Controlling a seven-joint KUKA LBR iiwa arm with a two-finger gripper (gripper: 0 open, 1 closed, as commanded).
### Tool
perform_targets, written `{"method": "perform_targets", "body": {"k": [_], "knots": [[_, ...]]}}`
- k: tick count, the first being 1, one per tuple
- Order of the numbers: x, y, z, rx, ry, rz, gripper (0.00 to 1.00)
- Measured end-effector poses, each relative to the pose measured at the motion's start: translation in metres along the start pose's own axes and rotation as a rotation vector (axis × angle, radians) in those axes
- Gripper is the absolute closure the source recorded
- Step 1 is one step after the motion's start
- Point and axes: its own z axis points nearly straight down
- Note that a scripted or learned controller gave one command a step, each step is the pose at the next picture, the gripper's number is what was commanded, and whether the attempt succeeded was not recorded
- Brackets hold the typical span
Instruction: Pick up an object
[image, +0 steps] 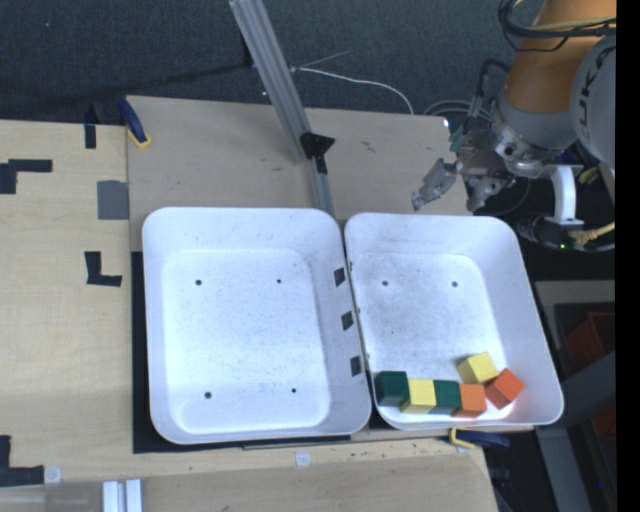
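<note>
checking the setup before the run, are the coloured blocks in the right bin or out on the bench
In the bin: the coloured blocks all sit inside the right bin, bunched along its near wall toward the right corner.

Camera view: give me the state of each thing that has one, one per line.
Gripper: raised beyond the right bin's far rim, holding nothing.
Right bin: blocks gathered along its near edge.
Dark green block: resting at the row's left end.
Yellow block: beside it.
Orange block: resting in the row.
Left bin: sits beside the right one.
</note>
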Motion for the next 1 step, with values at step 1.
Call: {"method": "perform_targets", "body": {"k": [1], "knots": [[-0.0002, -0.0062, 0.0248, 0.003, 0.000, 0.000, 0.00]]}}
